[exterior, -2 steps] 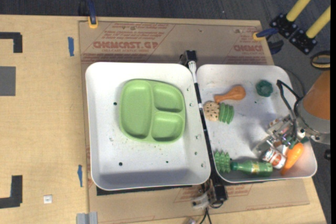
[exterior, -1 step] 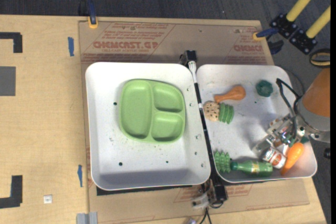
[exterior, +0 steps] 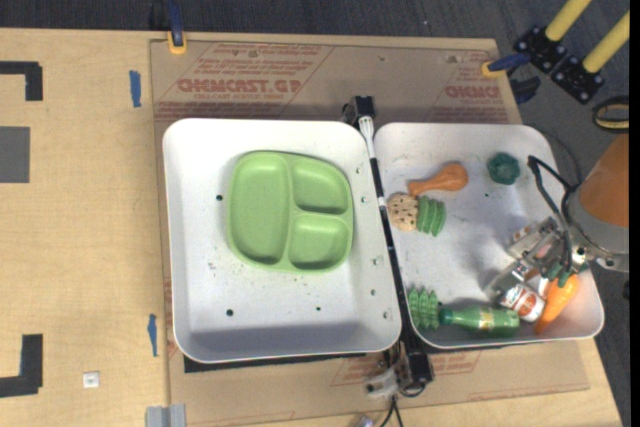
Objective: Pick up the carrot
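Sitting in the left bin is a green plate; in the right bin's near right corner lies the carrot, just beside the gripper, whose grip I cannot tell.

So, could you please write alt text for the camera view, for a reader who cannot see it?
The robot's hand is low in the right bin, beside an orange carrot near the front right corner. The left bin holds a green divided plate.

light: bright, even | shadows: soft, faint | glare: mild on white bins | focus: slightly soft
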Available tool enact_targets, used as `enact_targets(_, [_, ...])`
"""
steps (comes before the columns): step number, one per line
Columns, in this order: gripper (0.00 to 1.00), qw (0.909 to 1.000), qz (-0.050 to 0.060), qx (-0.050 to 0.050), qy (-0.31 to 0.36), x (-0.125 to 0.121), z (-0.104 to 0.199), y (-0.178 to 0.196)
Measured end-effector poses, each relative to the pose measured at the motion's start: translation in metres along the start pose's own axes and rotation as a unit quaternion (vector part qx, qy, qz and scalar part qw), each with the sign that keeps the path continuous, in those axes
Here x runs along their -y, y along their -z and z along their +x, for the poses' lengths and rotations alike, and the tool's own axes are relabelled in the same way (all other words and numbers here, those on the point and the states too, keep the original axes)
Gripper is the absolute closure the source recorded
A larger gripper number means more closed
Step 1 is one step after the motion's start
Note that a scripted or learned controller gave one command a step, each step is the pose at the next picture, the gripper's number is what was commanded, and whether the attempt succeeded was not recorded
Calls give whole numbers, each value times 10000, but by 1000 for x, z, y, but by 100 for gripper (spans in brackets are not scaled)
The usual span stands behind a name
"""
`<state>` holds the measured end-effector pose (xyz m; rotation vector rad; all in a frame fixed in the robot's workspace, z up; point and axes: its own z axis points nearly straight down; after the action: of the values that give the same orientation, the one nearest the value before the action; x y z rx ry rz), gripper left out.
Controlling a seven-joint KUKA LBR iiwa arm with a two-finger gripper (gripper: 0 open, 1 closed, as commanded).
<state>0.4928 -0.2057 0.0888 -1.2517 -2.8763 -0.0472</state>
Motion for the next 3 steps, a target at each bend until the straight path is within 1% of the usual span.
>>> enact_targets(1, [100,10000,23,74,-37,4,-5,12])
enact_targets(2, [100,9766,83,180,-2143,-6,22,2])
enact_targets(3, [0,9773,60,114,-2113,-12,26,0])
